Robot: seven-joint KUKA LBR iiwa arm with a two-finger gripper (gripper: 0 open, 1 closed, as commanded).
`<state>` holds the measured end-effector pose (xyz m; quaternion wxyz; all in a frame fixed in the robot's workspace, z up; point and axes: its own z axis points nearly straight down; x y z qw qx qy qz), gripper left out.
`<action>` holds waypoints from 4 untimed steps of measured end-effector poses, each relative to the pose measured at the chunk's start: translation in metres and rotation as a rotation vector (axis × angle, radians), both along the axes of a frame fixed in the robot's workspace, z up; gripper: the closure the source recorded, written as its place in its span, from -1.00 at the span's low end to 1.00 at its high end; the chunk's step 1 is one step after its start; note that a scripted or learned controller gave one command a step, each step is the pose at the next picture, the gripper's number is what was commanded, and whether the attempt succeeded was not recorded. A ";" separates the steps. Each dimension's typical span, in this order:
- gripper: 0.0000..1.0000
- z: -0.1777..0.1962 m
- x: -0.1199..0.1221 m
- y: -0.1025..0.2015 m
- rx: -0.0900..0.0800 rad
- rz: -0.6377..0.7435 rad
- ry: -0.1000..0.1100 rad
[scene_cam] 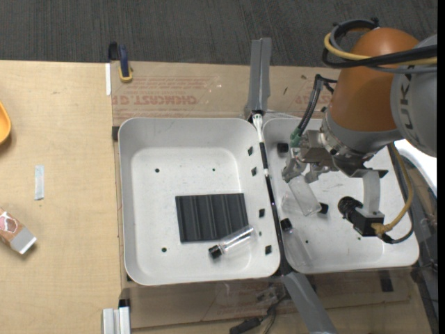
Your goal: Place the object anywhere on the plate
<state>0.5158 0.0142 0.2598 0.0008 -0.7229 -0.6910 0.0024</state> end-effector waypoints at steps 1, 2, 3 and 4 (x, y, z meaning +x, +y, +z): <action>1.00 -0.070 0.034 0.065 0.000 0.064 0.000; 1.00 -0.058 -0.025 0.122 0.001 0.295 0.001; 1.00 0.015 -0.018 0.173 0.002 0.643 -0.001; -1.00 0.015 -0.018 0.173 0.002 0.643 -0.001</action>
